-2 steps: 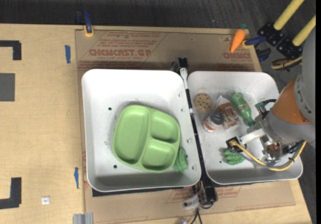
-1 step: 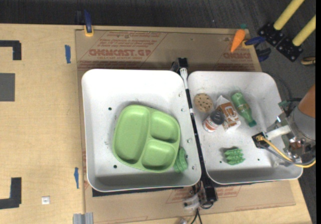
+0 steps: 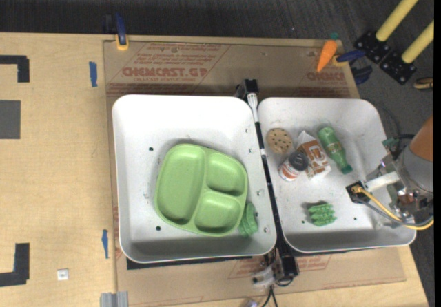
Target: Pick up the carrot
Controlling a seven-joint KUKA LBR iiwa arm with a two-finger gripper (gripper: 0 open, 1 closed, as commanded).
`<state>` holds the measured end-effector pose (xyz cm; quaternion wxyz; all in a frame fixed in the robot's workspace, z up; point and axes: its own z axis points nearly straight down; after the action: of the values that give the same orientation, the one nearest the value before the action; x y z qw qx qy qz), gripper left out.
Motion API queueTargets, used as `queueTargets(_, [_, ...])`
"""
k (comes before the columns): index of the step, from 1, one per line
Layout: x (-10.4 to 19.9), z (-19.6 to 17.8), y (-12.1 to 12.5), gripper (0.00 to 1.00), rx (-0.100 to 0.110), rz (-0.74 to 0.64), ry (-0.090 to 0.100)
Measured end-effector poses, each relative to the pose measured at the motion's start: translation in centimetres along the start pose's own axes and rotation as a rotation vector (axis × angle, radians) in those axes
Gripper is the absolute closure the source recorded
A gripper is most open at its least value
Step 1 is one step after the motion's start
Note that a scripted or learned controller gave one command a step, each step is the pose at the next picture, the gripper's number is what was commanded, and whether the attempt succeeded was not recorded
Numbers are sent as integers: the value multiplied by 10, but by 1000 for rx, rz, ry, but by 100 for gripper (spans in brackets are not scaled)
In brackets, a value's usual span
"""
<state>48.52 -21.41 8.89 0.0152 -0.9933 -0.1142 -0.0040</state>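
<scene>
Gripper [image 3: 403, 192] state we cannot tell — the carrot [image 3: 326, 53] lies well beyond it, outside the bins [image 3: 207, 102]; descending here we'd miss it.

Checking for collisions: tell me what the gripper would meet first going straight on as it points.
Probably the right bin, its bare floor near the right rim, since the gripper seems to point down; depth is unclear.

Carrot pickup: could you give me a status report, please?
Claw at right bin's right rim. Carrot outside, on board beyond that bin's far rim. Nothing covering it.
</scene>
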Motion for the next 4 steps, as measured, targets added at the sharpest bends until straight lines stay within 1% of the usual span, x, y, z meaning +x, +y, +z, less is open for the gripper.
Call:
queueTargets(1, [0,0,0,0,0,0,0])
queueTargets(2, [1,-11,2,100,-12,-5,2])
queueTargets(3, [7,-51,-54,100,-25,-25,-14])
queueTargets(4, [57,-91,-128,100,-27,-157,-14])
